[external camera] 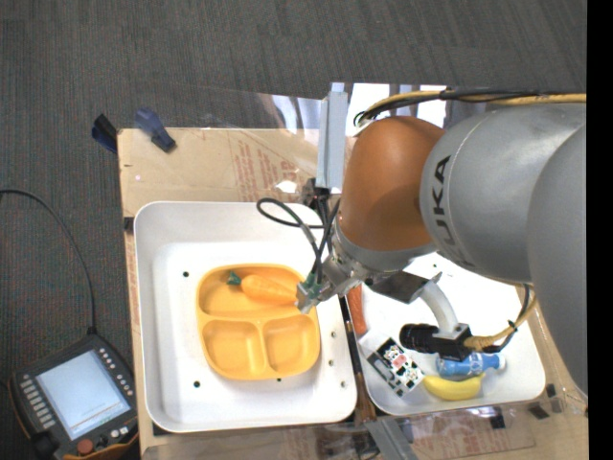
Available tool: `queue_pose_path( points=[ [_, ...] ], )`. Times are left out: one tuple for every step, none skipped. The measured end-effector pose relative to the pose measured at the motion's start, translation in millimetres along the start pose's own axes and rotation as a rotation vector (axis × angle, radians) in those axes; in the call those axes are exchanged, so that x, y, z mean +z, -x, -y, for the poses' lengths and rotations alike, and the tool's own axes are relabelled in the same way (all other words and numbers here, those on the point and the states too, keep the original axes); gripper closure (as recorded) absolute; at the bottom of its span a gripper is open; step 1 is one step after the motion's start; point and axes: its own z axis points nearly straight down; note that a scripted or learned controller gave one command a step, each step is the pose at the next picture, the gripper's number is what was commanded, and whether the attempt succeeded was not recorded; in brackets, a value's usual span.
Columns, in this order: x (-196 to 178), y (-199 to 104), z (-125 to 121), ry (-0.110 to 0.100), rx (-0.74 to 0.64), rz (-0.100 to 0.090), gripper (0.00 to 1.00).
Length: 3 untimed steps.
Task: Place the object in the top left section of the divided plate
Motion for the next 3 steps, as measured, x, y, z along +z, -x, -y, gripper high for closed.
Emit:
queue_pose_path(
  points=[
    [-21, -41, 6, 0.005, -0.015, 0.003, 1.0],
    [25, -48, 2, 0.003, -0.067, 0.002, 1.0],
    [-16, -96, 0, 0.005, -0.175, 0.004, 1.0]
  ],
)
